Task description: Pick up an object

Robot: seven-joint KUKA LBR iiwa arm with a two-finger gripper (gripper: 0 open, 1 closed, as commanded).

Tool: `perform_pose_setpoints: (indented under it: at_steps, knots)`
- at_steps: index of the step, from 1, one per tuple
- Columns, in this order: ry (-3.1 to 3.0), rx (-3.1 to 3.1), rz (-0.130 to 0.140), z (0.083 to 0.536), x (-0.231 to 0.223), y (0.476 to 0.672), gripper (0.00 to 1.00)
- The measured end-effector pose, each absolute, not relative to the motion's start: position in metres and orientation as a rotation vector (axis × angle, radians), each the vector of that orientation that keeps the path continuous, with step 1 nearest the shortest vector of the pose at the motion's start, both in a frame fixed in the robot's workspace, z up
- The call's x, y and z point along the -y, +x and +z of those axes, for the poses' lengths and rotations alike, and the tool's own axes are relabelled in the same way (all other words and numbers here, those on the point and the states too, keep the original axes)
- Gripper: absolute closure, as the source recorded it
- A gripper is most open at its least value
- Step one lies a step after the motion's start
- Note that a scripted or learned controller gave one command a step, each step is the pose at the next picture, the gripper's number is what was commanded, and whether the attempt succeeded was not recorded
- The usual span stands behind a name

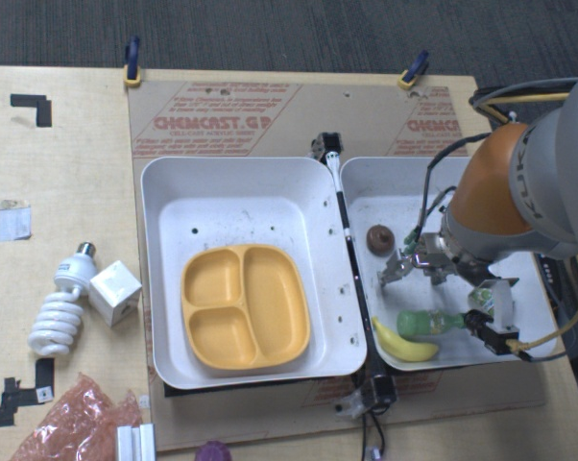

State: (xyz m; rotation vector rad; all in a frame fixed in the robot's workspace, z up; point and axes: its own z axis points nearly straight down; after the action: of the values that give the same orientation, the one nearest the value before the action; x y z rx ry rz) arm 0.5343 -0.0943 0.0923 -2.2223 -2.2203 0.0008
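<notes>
1. two-finger metal gripper [401,269] low inside right white bin [361,185], fingers spread, nothing between them.
2. yellow banana [404,346], green plastic bottle [429,324] just below it; small brown round object [379,238] near upper left.
3. yellow three-compartment plastic plate [244,306] in left white bin [159,200].

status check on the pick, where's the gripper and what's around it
Gripper low in right bin, nothing seen between fingers. Green bottle and banana just below it, brown object above. Yellow divided plate in left bin.
</notes>
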Motion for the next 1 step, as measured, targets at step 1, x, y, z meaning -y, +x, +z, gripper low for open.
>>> perform_pose_setpoints:
  at_steps: [1]
  knots:
    - [-2.223,2.222,0.000,0.1021,0.0950,0.5351,1.00]
